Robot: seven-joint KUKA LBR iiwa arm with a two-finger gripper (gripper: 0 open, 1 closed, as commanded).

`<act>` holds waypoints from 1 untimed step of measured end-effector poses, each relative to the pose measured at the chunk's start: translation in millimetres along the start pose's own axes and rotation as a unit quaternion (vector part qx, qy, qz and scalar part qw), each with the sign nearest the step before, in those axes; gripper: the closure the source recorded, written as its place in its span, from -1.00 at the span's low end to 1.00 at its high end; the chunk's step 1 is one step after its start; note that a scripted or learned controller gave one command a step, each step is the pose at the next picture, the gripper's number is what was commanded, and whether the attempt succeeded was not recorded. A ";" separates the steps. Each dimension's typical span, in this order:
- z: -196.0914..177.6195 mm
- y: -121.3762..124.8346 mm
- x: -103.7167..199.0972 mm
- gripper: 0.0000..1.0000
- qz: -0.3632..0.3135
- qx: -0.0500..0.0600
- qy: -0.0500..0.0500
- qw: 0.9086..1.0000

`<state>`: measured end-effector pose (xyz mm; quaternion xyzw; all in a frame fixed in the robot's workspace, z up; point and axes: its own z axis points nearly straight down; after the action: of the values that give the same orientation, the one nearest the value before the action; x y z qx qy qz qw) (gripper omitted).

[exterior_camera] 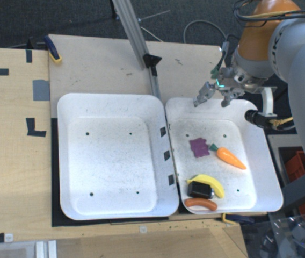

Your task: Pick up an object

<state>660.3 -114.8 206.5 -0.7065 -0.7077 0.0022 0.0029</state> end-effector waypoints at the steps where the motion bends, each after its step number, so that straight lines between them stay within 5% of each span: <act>1: -3.6 1.0 -0.1 -1.00 -0.001 -0.003 -0.001 1.000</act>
<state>661.3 -114.9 210.1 -0.7061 -0.7081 0.0009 0.0005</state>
